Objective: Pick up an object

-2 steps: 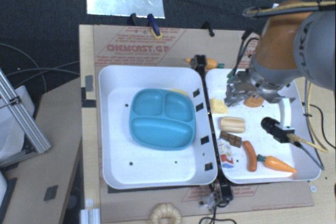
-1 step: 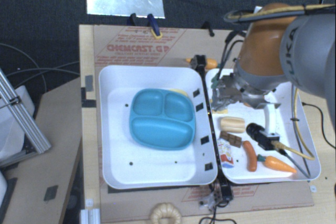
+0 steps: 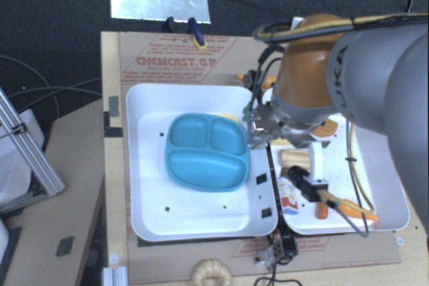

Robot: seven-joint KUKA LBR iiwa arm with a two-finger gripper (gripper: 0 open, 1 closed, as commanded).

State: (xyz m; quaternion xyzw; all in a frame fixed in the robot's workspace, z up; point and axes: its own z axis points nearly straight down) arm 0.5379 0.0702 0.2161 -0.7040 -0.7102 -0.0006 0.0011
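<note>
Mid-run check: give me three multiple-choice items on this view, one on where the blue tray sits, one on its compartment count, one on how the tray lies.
1. Where is the blue divided tray?
A. In the left bin
B. In the right bin
C. On the cardboard outside both bins

2. How many compartments does the tray show?
A. One
B. Three
C. Five

3. How does the tray lie?
A. Propped on edge against the bin wall
B. Upside down
C. Flat, open side up

Key: 1 A, the tray rests on the floor of the left bin, while the arm hangs over the right bin. 2 B, two small sections sit above one long section. 3 C, its dividers and hollows face the camera.
</note>
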